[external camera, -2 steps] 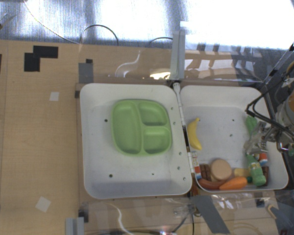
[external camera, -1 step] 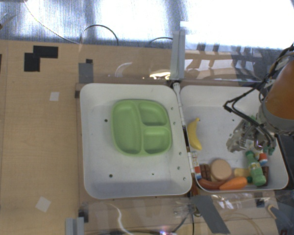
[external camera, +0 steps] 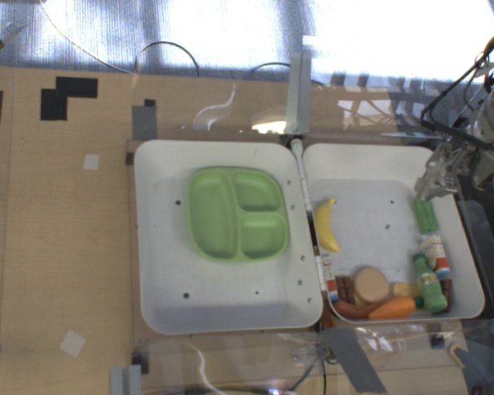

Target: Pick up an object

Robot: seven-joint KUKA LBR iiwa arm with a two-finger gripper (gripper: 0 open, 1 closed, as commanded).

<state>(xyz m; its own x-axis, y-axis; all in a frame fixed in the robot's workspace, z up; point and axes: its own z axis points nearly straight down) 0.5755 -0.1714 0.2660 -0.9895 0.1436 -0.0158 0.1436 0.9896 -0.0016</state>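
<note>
- From my seat the jaws (external camera: 435, 186) sit at the right bin's (external camera: 370, 156) upper right corner, just above its rim; I cannot tell how they stand or whether anything is in them, the metal blurs into the glare there.
- Just below them a green cylinder (external camera: 425, 216) lies along the right wall, and I cannot say if they touch it.
- Further down that wall lie a small tube with a red band (external camera: 435, 252) and a green bottle (external camera: 429, 286), close together.
- Along the bottom edge lies an orange carrot (external camera: 391, 308), touching a round tan piece (external camera: 370, 285); a dark sausage-like item (external camera: 351, 309) is half tucked under them, hard to make out.
- A banana (external camera: 326, 225) lies against the left wall, well apart from the rest.
- The middle and upper floor of that bin is bare, so that is my open room.
- The left bin (external camera: 156, 286) carries a green divided plate (external camera: 235, 213), set near its centre with bare floor all around.
- The arm (external camera: 492, 113) is cut off by the frame's right edge, cables looping over it.
- The desk (external camera: 58, 237) lies to the left; the top is washed out by light.
</note>
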